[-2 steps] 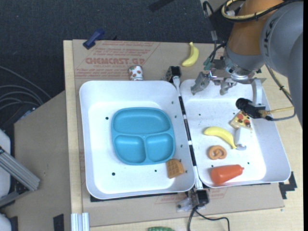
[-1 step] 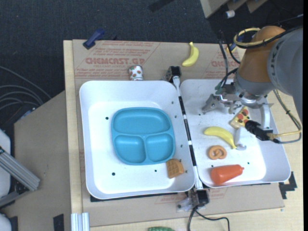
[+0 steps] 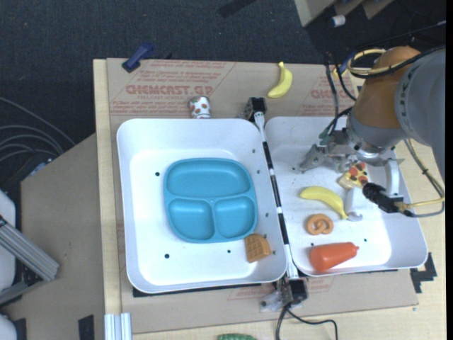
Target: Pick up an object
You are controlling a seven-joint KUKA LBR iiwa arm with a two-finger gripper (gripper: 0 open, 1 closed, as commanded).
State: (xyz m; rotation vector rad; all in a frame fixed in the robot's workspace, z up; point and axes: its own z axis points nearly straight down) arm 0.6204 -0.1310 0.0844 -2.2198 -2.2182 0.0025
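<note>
Though fingers' [image 3: 352, 179] state can't be told, banana [image 3: 323, 198] lies diagonal, upper-left to lower-right.

Robotics lab: bench [image 3: 113, 190] with bins [image 3: 134, 154] (loose cables [image 3: 28, 133] about).

The grey arm [image 3: 417, 98] is reaching in from the right, its gripper [image 3: 352, 172] hanging low, wrist bent downward.

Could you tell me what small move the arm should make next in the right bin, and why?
Probably a short drop straight down. The pincer hangs over the small red and yellow piece at the back of the right bin, and whether it grips that piece cannot be told. The banana, pretzel and red toy lie nearer the front, apart from it.
</note>
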